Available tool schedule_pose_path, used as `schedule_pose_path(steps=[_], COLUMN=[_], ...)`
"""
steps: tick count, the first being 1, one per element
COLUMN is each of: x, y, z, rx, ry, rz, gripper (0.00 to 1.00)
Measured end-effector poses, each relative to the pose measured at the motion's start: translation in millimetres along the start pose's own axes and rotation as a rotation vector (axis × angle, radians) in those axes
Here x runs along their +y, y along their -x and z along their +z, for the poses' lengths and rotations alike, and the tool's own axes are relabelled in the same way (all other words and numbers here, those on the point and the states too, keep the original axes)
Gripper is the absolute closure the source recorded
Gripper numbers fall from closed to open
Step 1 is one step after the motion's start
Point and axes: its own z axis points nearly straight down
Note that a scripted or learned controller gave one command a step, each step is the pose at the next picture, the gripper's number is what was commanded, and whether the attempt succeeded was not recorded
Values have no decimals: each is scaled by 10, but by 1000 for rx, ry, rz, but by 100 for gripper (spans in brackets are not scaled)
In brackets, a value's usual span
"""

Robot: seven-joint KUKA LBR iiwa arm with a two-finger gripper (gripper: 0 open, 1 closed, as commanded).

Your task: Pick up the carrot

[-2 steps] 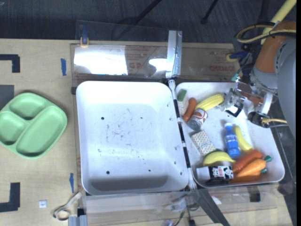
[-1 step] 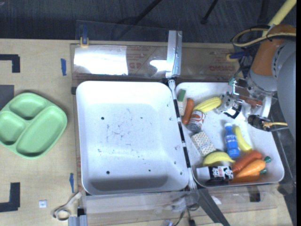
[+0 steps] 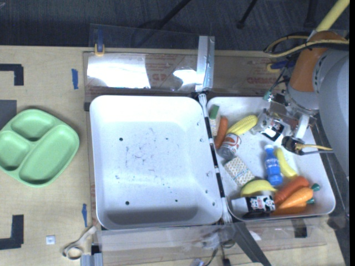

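A carrot (image 3: 222, 131) is lying by the left wall of the right bin (image 3: 327, 206), next to a corn cob (image 3: 243, 125). Two more carrots (image 3: 295, 194) are lying at the near right corner. Nothing is being held yet; the reach is just being started. The gripper (image 3: 280, 127) is hanging near the corn, right of the first carrot. It needs to be moved left and lowered.

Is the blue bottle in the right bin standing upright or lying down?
Lying down. The blue bottle rests on its side on the right bin floor, cap toward the far wall, between a banana and a patterned packet.
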Motion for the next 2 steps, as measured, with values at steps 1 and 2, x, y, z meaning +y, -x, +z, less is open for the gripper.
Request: schedule_pose_path(steps=[1, 2], x=[-42, -104], y=[-61, -188], z=[38, 45], rx=[-9, -9], ry=[12, 11], rz=[-40, -49], gripper=[0, 0])
